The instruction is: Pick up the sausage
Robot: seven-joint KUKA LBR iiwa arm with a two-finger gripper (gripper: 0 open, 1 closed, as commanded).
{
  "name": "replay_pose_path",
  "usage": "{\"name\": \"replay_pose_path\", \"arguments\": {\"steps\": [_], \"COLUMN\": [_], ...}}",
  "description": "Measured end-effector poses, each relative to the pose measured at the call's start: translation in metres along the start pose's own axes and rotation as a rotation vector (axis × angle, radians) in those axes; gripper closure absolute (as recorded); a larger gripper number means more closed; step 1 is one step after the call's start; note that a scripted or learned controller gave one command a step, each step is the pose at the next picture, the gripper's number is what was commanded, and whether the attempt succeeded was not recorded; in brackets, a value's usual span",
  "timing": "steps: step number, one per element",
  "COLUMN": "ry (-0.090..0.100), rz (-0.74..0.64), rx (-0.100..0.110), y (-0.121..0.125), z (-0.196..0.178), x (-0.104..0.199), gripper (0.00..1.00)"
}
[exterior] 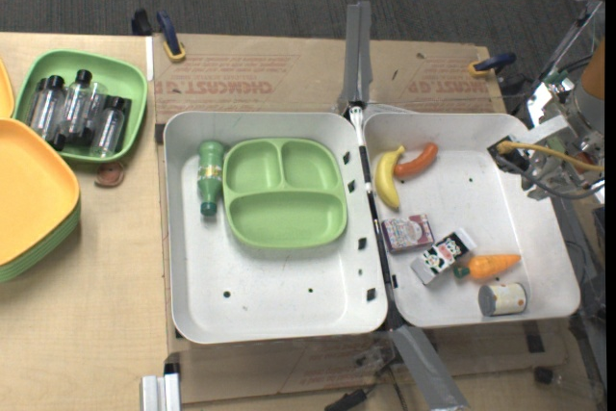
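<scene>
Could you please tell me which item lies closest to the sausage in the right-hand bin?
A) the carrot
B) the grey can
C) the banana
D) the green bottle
C: the banana curves right beside the sausage's left end, near the back of the right bin.

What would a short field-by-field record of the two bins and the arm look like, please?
left bin: green divided plate, green bottle beside it
right bin: sausage, banana, pink carton, black-and-white carton, carrot, grey can
sausage: far part of right bin, next to banana's top end, not held
gripper: over right bin's right edge, apart from sausage
</scene>
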State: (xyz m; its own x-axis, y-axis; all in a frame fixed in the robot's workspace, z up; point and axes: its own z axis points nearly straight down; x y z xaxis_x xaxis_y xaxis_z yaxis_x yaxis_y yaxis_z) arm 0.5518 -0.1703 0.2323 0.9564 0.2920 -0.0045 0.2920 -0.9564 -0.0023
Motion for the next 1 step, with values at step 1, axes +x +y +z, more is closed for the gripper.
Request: {"name": "replay_pose_path", "arguments": {"steps": [1], "ry": [0.001], "rz": [0.05], "rx": [-0.002], "y": [0.011], "z": [-0.0679], "x": [0.0668], "gripper": [1.0]}}
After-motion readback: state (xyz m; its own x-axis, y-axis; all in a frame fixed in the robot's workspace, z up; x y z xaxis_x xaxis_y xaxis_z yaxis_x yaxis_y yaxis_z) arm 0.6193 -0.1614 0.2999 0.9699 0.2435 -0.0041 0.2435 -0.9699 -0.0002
